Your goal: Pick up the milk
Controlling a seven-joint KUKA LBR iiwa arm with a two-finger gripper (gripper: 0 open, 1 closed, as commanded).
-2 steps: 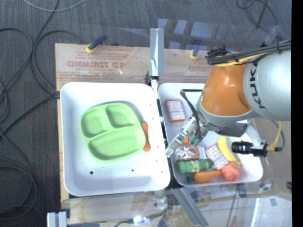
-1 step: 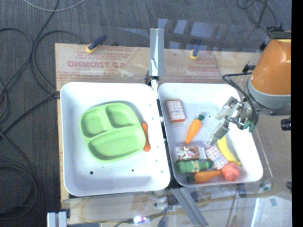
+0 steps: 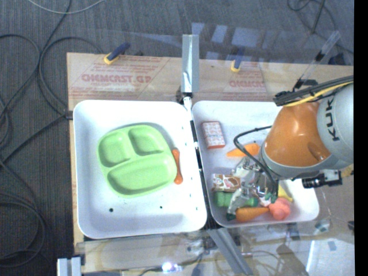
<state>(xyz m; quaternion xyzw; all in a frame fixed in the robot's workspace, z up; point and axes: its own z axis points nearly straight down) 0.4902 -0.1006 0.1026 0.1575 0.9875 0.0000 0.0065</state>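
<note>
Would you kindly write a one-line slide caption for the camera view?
KUKA arm lowers its gripper into the cluttered right bin; a green divided plate sits in the left bin.

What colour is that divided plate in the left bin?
Light green. The divided plate shows clearly in the camera view, lying in the left bin.

My arm [image 3: 339,128] is grey with black KUKA lettering, then a glossy orange band [image 3: 296,137]. Black cables loop around it. My gripper [image 3: 251,190] is bare metal with small wires.
</note>
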